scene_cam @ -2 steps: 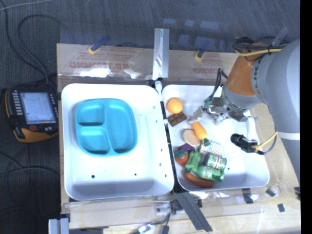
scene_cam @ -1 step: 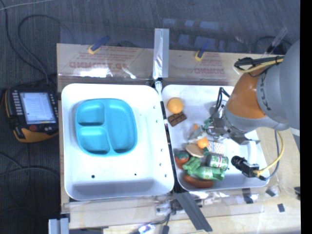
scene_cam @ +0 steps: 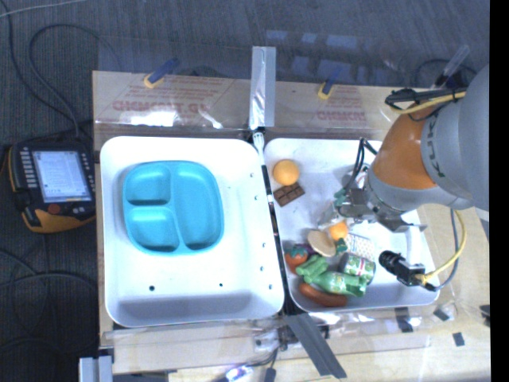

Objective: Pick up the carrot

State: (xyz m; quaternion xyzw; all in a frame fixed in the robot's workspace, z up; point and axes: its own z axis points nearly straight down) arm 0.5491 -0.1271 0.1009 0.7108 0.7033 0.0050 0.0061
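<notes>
In the right bin (scene_cam: 314, 153), a small orange piece that looks like the carrot (scene_cam: 339, 231) lies in the pile of toy food, partly covered by its neighbours. A beige slice (scene_cam: 321, 243) touches it on the left. My gripper (scene_cam: 347, 204) hangs just above and behind the carrot, at the end of the grey arm with the orange band (scene_cam: 406, 161). The wrist hides the fingertips, and nothing shows between them.
An orange ball (scene_cam: 285, 171) and a brown chocolate bar (scene_cam: 289, 194) lie at the right bin's back left. A red tomato (scene_cam: 296, 254), green items (scene_cam: 322, 270), a can (scene_cam: 358, 267) and a reddish sausage shape (scene_cam: 322, 295) crowd its front. The left bin (scene_cam: 238, 293) holds a blue divided plate (scene_cam: 171, 205).
</notes>
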